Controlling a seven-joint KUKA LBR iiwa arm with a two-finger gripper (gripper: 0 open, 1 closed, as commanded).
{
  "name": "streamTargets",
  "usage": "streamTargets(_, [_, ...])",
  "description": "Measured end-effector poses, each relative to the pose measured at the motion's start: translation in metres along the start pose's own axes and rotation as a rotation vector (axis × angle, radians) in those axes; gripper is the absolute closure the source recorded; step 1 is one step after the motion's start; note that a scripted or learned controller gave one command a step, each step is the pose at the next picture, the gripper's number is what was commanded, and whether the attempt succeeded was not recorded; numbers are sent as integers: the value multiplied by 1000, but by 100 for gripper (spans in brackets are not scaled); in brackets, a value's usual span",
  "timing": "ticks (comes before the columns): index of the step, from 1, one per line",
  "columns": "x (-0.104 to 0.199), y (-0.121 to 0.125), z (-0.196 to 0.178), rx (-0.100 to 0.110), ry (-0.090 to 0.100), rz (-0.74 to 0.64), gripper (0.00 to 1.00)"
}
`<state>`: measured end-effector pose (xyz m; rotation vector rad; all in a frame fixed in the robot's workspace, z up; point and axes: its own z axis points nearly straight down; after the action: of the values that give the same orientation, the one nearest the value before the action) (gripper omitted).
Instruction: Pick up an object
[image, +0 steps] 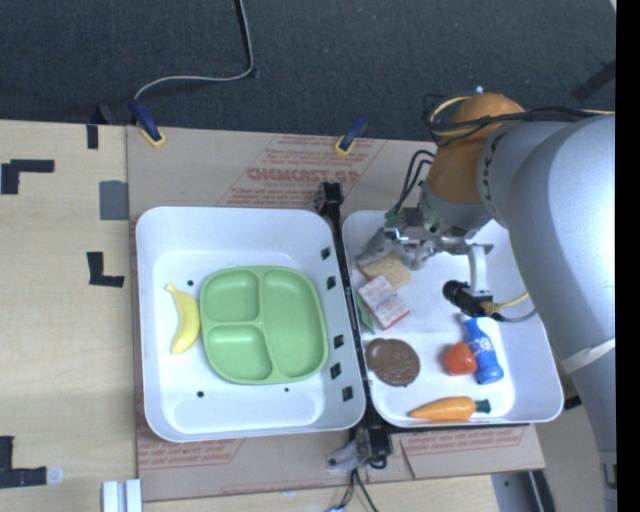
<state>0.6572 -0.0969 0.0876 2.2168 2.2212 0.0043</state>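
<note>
From the camera fixed above, my grey arm comes in from the right, its orange band bulging smooth and rounded above the wrist. My jaws (405, 243) hang over the far left corner of the right shallow white plastic bin (530, 385), just above a pale tan, rough-textured square cracker-like piece (385, 269); whether they are spread or pressed together I cannot tell, since metal and shadow blur there.

Just beside that piece lies a small flat packet with a pink and white pattern (383, 301). Nearer the front sits a round, dark brown cookie-shaped disc (392, 361). To its right a glossy red tomato-shaped toy (459, 358) touches a blue bottle with a white cap (482, 349). A smooth orange carrot with a green stub (444, 408) lies along the front wall.

In the left white bin (160, 235), a light green moulded plate with three compartments (265, 324) lies flat, and a curved yellow plastic banana (183, 318) rests just beside its left rim.

Both bins rest on a brown cardboard-covered surface (260, 175).
</note>
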Motion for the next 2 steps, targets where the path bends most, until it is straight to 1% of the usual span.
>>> streamTargets(1, [1,12,1,3,1,0,0])
streamTargets(2, [3,12,1,2,1,1,0])
